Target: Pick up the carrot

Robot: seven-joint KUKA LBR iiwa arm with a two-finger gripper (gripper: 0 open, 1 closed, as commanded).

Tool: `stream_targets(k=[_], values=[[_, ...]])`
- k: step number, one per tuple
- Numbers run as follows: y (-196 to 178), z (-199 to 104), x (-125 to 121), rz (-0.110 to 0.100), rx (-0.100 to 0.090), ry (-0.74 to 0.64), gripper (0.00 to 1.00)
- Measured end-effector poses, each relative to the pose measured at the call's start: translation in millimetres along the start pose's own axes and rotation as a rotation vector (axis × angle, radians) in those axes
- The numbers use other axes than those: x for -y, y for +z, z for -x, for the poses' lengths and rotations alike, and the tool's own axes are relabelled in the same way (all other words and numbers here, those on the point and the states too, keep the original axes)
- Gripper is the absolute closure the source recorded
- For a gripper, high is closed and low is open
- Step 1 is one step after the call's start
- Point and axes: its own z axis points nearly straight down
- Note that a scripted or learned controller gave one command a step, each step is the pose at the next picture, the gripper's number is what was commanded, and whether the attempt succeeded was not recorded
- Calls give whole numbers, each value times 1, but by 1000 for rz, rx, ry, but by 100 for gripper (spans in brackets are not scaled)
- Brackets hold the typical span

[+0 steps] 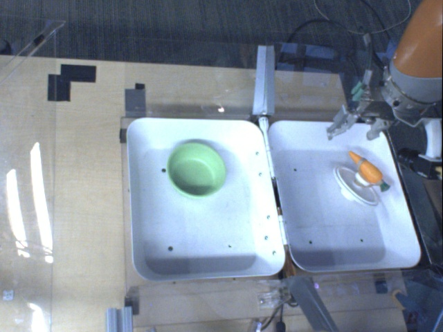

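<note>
Surface: pale wooden bench [69,206] under a clear sheet, dark carpet beyond at 12 o'clock.

Item: left bin [149,254], white, shallow; holds a green bowl [197,169] toward its centre, upright.

Item: right bin [325,251], white, touching the left bin along a shared edge.

Item: carrot [367,169], orange, at 2 o'clock in the right bin, lying across a small pale dish [356,187], which likely props it off the floor.

Item: gripper [356,125], at the right bin's 1 o'clock rim, fingers spread apart, empty; poised near the carrot, apparently ahead of descent.

Item: cables [332,19] trailing at 1 o'clock.
</note>
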Motion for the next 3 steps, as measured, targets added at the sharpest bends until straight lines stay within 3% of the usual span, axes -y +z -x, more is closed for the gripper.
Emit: stream_targets(k=[1, 2, 3], values=[[48, 63, -27, 1, 2, -23, 0], [183, 100, -38, -1, 0, 98, 0], [168, 99, -41, 8, 2, 93, 100]])
